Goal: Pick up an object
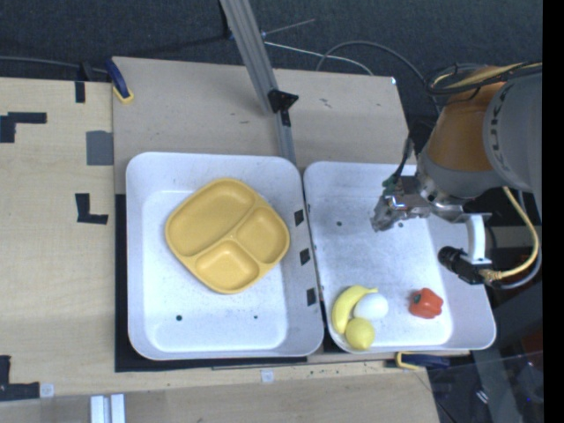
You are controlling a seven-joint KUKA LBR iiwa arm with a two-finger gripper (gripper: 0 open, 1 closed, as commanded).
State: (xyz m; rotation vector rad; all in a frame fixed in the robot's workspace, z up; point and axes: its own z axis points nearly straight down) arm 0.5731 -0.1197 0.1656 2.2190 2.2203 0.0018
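My gripper (384,217) hangs over the upper middle of the right bin (352,192), reaching in from the right. Nothing shows between its fingers. Along the bin's front edge lie a yellow banana (346,303), a white egg (374,307) and a yellow lemon (359,332), bunched together. A red pepper (426,303) sits a little to their right. All of them are well below the gripper and apart from it.
The left bin (150,324) holds a yellow divided plate (227,234). A grey pole (251,47) slants down to the gap between the bins. Black cables and a connector (458,263) hang at the right bin's right edge.
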